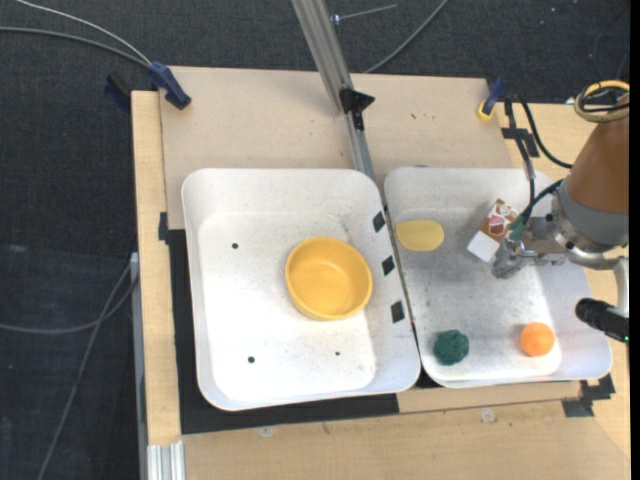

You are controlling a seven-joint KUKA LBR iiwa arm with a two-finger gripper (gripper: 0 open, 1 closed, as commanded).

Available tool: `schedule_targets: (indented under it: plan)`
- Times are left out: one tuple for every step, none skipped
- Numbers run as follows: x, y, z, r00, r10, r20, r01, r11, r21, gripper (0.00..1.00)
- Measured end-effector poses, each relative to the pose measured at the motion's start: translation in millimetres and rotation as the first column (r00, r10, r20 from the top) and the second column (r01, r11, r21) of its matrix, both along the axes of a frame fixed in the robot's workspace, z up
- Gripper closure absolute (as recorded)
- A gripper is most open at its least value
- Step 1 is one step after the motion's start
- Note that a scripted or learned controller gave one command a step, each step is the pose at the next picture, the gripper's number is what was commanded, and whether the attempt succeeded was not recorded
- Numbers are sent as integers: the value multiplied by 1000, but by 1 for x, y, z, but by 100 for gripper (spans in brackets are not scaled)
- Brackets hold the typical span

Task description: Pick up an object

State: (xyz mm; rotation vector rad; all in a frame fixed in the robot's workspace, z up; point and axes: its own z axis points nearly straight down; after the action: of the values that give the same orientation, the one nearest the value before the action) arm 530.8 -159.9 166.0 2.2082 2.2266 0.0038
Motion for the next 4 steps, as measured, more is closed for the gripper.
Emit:
schedule_targets:
  plan:
    - [3,3,54,1000,0,0,0,1000,0,100]
    - [4,63,45,1000,5,-20,-5,1000,9,100]
    - [-5,124,48,1000,5,-23,-5,1000,9,100]
    - [9,177,55,1000,5,-10,-4,1000,4,100]
